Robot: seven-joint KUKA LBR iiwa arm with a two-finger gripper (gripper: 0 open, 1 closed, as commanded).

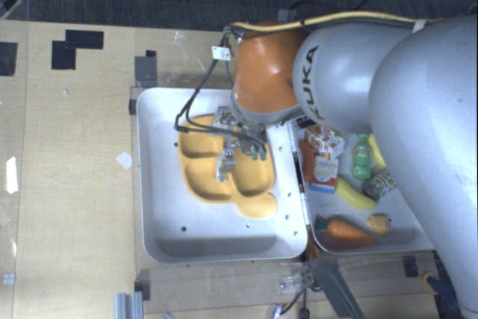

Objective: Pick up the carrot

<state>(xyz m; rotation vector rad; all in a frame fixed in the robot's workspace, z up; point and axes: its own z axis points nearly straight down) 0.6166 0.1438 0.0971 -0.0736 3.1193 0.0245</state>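
A: Where is the end effector [237, 153]?

B: It hangs over the left shallow white plastic bin [160, 183], above a yellow moulded tray with rounded compartments [224, 183]. Metal parts and a black cable crowd it, so I cannot tell how it is set or whether it touches the tray. Nothing shows in its grasp.

A: And the arm behind it?

B: The orange band of the grey KUKA arm [388, 93] sits right above it, and the bulky grey links run off to the right, covering part of the right shallow white bin [358, 244].

A: The carrot?

B: The orange tapered carrot [347, 230] lies in the right bin, near its front wall, well apart from the end effector. Its long axis runs roughly left to right, almost along that wall. Which end is the tip I cannot tell for sure.

A: What is near it?

B: A small yellow-brown rounded fruit [378, 223] lies just beside its right end, and a yellow banana [354, 195] lies just behind it. Farther back sit a red and white carton [323, 157] and a green plastic bottle [361, 158]. Both bins rest on the pale wooden counter [67, 175].
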